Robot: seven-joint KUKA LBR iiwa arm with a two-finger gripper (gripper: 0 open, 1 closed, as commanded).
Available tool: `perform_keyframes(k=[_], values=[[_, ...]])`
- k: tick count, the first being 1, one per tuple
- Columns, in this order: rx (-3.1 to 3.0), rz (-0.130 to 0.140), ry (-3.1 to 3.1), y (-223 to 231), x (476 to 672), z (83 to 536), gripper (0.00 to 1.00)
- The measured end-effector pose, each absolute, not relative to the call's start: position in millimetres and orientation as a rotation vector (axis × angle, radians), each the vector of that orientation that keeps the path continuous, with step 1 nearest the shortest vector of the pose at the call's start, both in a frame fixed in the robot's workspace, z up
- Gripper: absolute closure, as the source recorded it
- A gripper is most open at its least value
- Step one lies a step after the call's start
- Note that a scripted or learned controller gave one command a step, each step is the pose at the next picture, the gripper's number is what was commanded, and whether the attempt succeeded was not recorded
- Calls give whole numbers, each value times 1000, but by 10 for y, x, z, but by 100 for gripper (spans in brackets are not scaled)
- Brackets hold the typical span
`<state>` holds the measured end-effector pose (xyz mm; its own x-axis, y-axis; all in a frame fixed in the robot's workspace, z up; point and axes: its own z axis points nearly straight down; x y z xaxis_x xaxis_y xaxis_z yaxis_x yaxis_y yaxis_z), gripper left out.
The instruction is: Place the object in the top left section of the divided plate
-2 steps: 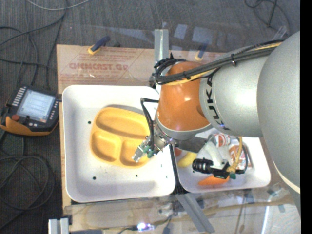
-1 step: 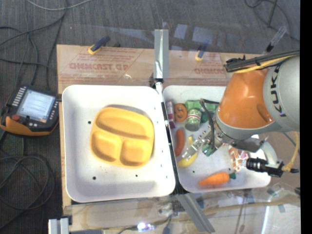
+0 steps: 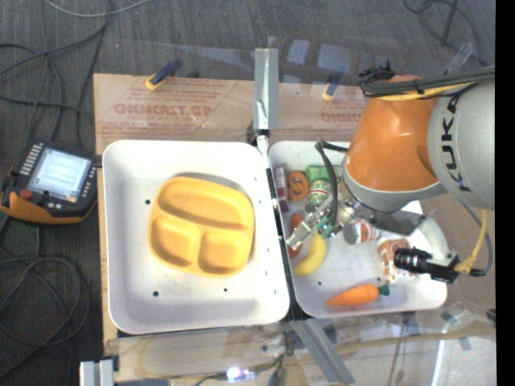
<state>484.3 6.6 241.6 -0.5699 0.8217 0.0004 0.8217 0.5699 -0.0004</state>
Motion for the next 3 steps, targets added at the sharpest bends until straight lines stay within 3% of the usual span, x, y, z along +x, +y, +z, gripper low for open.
perform_keyframes(k=[1,2,3], values=[[-1323,6,-2846,286,4832,2216,100],[-1055,3,-2957,785,5324,1975,100],[-1311,4,-2856,656,5358,2736,100]])
